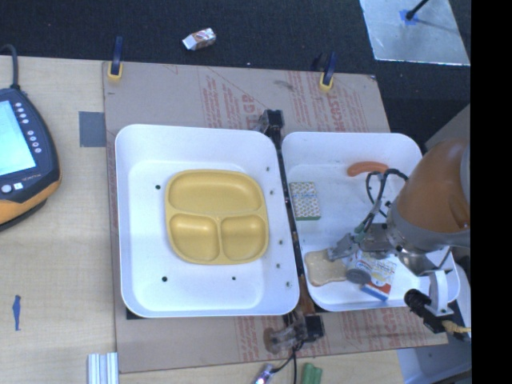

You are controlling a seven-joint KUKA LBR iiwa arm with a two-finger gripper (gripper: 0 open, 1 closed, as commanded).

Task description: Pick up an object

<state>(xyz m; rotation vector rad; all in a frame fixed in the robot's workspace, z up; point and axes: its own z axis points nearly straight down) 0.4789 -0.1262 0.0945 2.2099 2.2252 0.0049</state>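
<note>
My gripper (347,253) hangs low over the front part of the right bin (336,146), on the grey arm with the orange band (436,189). Just below and left of it lies a tan slice of toast (322,269). To its lower right is a small white packet with red and blue marks (378,278), and a grey round piece (358,276) sits at that packet's left edge. A green patterned packet (305,200) lies near the bin's left wall. An orange sausage (366,167) rests at the back. I cannot see anything held.
The left bin (136,214) holds a yellow divided plate (216,216). A black and orange pendant (20,154) lies on the bench at far left. Clamps (272,121) join the bins at the back and front. The arm covers the right bin's right side.
</note>
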